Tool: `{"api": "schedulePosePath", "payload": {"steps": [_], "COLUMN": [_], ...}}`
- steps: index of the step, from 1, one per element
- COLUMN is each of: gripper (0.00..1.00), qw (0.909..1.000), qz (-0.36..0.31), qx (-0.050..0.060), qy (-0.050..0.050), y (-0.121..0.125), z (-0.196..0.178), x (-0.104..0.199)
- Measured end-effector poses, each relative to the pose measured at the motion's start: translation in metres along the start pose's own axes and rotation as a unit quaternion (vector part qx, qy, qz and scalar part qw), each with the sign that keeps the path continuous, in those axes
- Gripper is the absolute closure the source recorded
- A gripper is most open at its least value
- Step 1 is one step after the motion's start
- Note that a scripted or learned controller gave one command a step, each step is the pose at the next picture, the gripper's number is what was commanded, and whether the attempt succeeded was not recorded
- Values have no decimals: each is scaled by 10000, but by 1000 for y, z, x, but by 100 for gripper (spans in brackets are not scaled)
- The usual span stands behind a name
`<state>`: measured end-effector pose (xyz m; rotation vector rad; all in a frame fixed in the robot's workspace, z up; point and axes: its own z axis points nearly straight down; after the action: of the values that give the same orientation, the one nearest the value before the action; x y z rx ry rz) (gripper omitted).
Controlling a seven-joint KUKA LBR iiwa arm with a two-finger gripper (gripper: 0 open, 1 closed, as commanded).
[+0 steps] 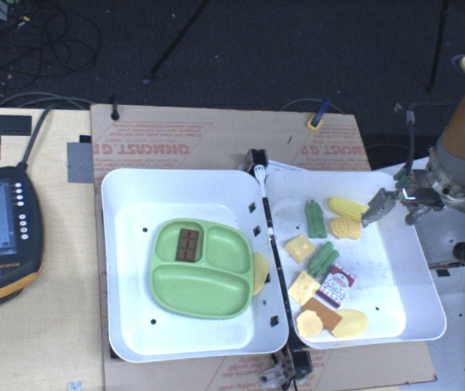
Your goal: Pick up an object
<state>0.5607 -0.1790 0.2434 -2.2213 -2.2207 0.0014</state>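
While flat, the corn cob (347, 208) points left-right.

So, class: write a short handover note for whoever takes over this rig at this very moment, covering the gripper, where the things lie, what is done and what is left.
Gripper: over the right white plastic bin, beside the yellow toy corn cob; nothing visibly held.
Right bin also holds two green pods, yellow cheese-like wedges, a small red-and-white packet and other toy foods.
Left white bin: a green divided plastic plate with a brown chocolate-bar piece in one compartment.
Done: the arm has reached in.
Left: grasp one object and lift it.
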Motion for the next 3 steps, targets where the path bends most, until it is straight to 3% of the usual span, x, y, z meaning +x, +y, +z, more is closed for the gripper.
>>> {"api": "schedulePosePath", "payload": {"steps": [1, 2, 3], "gripper": [0, 0, 0], "qw": [10000, 10000, 10000], "qz": [-10, -31, 4], "qx": [44, 3, 1], "qy": [20, 16, -3], "y": [43, 84, 83], "z": [93, 159, 156], "x": [15, 87, 57]}}
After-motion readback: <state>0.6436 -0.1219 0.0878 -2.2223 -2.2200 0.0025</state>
